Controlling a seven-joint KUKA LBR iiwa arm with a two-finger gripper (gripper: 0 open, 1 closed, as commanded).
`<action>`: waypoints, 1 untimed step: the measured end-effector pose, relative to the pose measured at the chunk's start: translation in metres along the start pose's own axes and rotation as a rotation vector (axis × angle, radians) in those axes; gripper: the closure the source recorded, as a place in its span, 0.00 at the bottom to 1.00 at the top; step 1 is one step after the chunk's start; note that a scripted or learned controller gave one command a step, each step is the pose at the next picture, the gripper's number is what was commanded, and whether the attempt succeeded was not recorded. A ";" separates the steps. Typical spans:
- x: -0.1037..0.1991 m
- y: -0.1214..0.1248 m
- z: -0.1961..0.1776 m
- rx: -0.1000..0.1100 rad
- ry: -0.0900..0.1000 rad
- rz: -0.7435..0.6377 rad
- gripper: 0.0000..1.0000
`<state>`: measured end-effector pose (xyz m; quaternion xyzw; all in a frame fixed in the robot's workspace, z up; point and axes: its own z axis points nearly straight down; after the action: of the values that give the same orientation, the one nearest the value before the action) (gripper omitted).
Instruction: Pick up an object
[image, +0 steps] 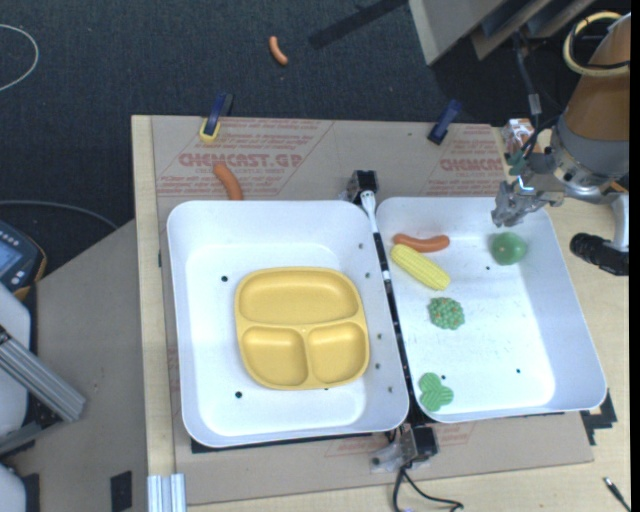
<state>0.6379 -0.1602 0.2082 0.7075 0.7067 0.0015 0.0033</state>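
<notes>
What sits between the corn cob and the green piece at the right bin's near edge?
A speckled green ball lies between the corn cob and the green piece, in the camera view.

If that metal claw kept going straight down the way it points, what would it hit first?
Probably the round pale-green ball lying just under the gripper in the right white bin. Depth is hard to judge, so it might meet the bin floor beside it.

A round pale-green ball (509, 248) lies loose on the floor of the right white bin (560, 330), at the two o'clock corner, near the far wall.
</notes>
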 end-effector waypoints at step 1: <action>0.000 0.001 -0.019 0.001 0.001 -0.002 1.00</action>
<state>0.6390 -0.1604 0.2267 0.7068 0.7074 0.0013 0.0028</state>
